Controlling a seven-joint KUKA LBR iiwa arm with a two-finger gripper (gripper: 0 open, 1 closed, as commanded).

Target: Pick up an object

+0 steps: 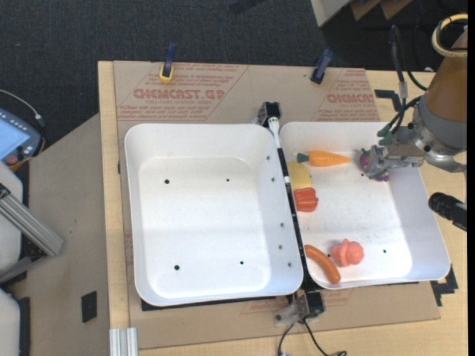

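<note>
Orange and pointed, a toy carrot [326, 158] is lying in the right-hand white bin [415, 269], just to the left of the end effector [377, 165] as the camera sees it, with a narrow gap between them. Its long axis is running left to right, green top toward the bin divider and tapered tip pointing at the end effector, so it looks like the likeliest thing to pick up. The end effector is hanging low at the far right part of that bin, below the arm's grey wrist [438, 128]; whether its fingers are spread or closed cannot be told, because the view is too blurred there. Further along the divider, a yellow block [299, 174] and a red pepper-like toy [305, 199] are sitting close together, and near the front rim a sausage-shaped orange toy [323, 264] is lying beside a pink lumpy toy [347, 253]. The bin floor is smooth, shallow and glossy, with open room around the carrot. The left-hand white bin [148, 221] is resting beside it on the cardboard-covered table [223, 87].
</note>
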